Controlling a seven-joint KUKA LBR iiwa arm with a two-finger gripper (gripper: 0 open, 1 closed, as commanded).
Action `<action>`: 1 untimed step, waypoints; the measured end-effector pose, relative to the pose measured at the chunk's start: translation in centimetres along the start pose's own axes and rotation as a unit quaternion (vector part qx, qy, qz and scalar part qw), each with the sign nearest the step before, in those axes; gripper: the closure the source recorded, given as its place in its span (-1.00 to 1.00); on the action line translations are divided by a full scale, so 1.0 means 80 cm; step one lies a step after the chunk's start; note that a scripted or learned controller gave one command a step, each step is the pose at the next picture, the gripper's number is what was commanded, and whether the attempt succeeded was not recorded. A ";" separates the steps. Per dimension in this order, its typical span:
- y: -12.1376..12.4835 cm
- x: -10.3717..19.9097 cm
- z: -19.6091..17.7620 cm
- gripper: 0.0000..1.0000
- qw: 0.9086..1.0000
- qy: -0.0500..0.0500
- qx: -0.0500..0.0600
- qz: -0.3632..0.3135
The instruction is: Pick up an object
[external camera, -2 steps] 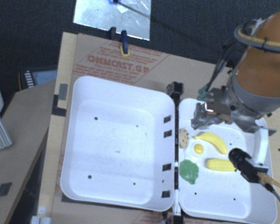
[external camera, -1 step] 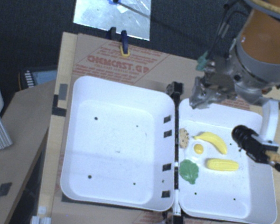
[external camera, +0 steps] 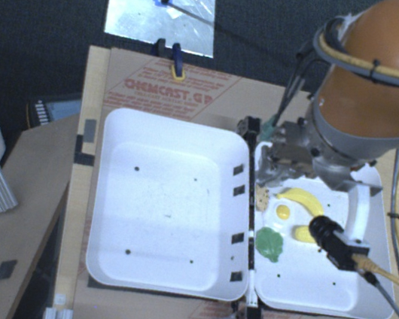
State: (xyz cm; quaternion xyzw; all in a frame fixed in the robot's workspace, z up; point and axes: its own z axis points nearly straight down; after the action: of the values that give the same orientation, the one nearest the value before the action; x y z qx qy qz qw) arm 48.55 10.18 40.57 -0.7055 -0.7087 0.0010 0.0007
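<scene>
My gripper (external camera: 284, 164) hangs at twelve o'clock over the right bin (external camera: 314, 290), above the banana (external camera: 304, 201); its grip I cannot tell.

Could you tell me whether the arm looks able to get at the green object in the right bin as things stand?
Probably yes. The green object lies uncovered on the right bin's floor near the divider, with the fried egg just above it. The arm hangs over that bin.
</scene>
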 end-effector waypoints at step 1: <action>0.002 -0.016 -0.100 1.00 1.000 0.001 -0.007 0.001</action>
State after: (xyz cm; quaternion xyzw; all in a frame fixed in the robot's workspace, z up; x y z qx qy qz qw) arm 48.71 8.86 48.53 -0.7058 -0.7084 -0.0047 -0.0030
